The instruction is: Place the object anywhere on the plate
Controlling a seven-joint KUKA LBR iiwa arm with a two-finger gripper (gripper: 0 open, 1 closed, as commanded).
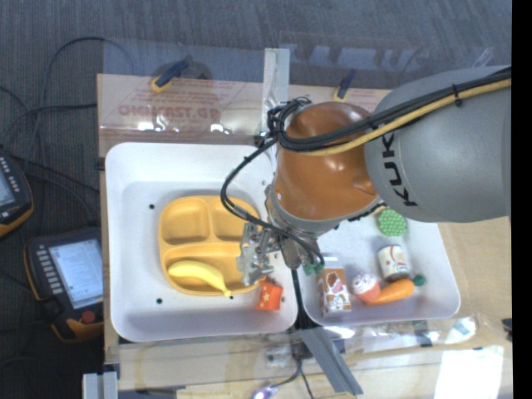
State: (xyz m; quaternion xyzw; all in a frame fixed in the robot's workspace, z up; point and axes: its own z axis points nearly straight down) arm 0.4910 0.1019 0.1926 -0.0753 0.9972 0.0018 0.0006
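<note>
A yellow divided plate [195, 223] lies in the left bin [133, 306], and a yellow banana [198, 274] rests in its front compartment. My gripper [259, 263] hangs over the plate's right edge, under the orange wrist band. A small orange-red block [268, 296] sits just below and to the right of the gripper, off the plate's front right corner and close to the wall between the bins. Whether the gripper touches the block is hidden by the wrist.
The right bin [445, 293] holds a small carton [334, 291], a white-and-red toy [363, 285], a carrot [392, 292], a small can [392, 261] and a green bumpy ball [391, 221]. The arm covers the back of that bin.
</note>
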